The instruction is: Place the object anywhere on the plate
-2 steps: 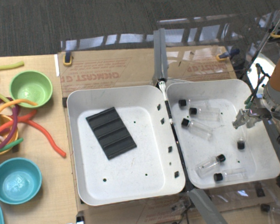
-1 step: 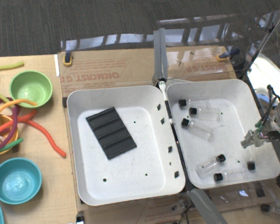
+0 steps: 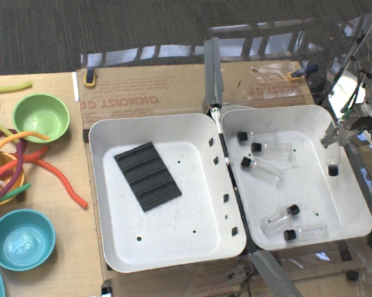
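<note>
Looking barely started: every vial (image 3: 268, 168) sat in the right bin (image 3: 364, 225), nothing on the black plate (image 3: 148, 176), and the gripper (image 3: 336, 134) hovered by the table's right edge, open or closed I couldn't tell.

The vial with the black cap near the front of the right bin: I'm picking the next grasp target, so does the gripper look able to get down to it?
Probably yes. The vial lies apart from its neighbours on open bin floor, nothing above it, and the gripper sits over the same right bin.
</note>
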Action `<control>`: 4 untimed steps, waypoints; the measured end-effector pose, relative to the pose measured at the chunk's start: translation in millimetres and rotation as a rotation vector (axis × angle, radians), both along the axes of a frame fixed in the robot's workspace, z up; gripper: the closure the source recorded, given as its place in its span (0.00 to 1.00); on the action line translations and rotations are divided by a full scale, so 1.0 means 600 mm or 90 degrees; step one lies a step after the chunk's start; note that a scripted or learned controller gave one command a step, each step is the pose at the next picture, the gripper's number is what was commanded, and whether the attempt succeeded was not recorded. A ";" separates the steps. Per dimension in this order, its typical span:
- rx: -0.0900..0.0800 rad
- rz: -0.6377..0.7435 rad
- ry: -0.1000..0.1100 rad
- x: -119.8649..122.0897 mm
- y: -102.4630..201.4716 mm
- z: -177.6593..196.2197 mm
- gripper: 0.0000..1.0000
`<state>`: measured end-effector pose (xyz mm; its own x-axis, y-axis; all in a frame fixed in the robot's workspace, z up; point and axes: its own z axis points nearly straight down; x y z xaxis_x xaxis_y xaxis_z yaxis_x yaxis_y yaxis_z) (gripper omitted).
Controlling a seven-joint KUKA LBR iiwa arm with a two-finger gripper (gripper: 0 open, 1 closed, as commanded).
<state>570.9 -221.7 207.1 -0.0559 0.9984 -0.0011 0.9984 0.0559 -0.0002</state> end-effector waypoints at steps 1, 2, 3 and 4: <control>0.001 0.075 0.001 -0.066 0.120 -0.026 1.00; 0.001 0.060 0.001 -0.156 -0.001 -0.032 1.00; 0.001 0.121 0.002 -0.156 0.000 -0.072 1.00; 0.002 0.186 0.001 -0.156 0.000 -0.137 1.00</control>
<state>477.2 -221.6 125.0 -0.3418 0.9398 0.0018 0.9398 0.3418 -0.0017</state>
